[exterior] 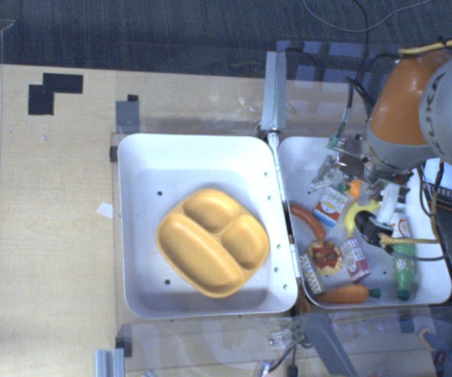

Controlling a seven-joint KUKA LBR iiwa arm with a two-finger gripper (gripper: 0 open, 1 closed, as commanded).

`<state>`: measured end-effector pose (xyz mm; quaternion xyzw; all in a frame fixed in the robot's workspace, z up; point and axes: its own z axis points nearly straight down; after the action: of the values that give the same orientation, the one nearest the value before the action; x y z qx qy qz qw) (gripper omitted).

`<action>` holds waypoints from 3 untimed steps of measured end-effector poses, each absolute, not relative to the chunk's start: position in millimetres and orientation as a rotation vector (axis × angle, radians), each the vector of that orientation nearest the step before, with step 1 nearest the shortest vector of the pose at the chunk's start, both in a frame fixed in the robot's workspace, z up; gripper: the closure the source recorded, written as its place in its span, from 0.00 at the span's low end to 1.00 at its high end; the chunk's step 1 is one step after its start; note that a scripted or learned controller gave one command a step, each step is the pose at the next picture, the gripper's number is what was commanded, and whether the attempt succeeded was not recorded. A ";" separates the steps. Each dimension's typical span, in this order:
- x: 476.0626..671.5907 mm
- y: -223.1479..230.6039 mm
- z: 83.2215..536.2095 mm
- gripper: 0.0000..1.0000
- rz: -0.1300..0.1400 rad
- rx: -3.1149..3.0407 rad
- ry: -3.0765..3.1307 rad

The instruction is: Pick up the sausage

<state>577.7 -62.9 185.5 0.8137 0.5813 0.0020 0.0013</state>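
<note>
The sausage [307, 220], reddish-brown and slightly curved, lies at the left side of the right bin [292, 159], close to the divider between the bins. The arm comes down over the right bin's upper right part, its orange band [398, 108] above the wrist. My gripper [373, 201] hangs low among the clutter in the middle of that bin, to the right of the sausage and apart from it. A yellow banana-like piece [358, 215] lies just beneath it. The wrist hides the gripper's tip.
The right bin also holds a small carton [331, 203], a pizza-like toy [325, 256], a pink can [356, 259], a green bottle [403, 273] and an orange carrot-like piece [342, 294]. A large yellow bread-shaped object [212, 242] sits in the left bin [143, 171].
</note>
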 end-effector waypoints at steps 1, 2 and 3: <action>549.3 -86.6 89.2 0.00 0.014 2.312 2.116; 552.4 -85.4 101.7 1.00 0.024 2.307 2.115; 561.1 -4.8 214.0 1.00 0.008 2.179 2.256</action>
<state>561.1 -4.8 214.0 0.6947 0.7193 0.0025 0.0024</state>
